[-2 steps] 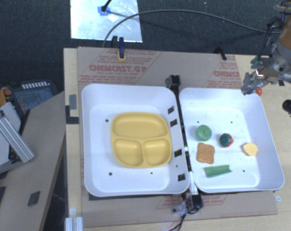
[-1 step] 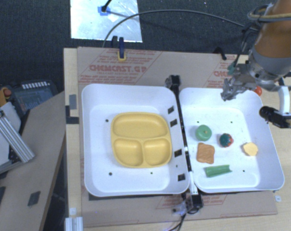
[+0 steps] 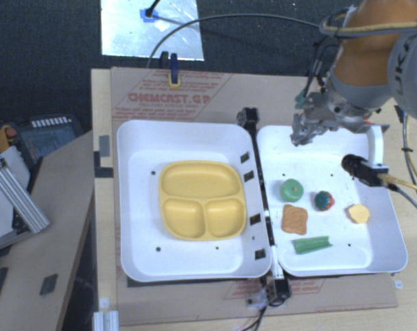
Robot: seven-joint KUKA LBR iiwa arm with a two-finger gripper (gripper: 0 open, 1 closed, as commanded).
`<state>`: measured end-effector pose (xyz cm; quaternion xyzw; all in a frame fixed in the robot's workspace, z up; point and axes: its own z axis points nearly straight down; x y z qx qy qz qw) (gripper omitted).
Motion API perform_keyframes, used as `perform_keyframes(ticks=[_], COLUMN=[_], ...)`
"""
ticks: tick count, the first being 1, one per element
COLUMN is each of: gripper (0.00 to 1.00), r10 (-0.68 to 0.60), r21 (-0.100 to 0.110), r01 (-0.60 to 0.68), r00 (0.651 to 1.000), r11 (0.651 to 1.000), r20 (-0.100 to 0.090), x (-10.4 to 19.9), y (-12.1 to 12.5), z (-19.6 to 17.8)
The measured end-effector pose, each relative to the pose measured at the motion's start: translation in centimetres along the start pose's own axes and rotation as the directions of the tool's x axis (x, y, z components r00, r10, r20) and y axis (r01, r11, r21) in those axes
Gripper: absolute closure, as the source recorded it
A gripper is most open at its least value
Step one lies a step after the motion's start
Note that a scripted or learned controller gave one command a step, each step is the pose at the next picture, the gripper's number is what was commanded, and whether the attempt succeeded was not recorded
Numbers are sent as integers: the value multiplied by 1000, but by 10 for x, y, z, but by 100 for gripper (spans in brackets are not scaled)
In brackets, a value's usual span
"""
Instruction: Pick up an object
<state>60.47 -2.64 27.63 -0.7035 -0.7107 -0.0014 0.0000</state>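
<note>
Arm (image 3: 380, 40) cut off at right.

Even, bright overhead light; glare on foil sheet (image 3: 151, 18); soft shadows, slightly grainy pic.

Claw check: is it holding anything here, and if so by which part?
Nothing is held. The claw hangs over the right bin, apart from the toy foods.

arm (image 3: 373, 40): reaching in from right | jaws: pointing down, state unclear
</note>
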Motion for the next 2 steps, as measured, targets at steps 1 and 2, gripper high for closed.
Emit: perform_keyframes(ticks=[1,2], gripper=[100,100], r10=[0,1], r21=[2,3], r01=[0,-1], r00=[1000,1000], r11=[1000,1000], r20=[-1,0], x=[61,111], y=[-6,-16], z=[18,40])
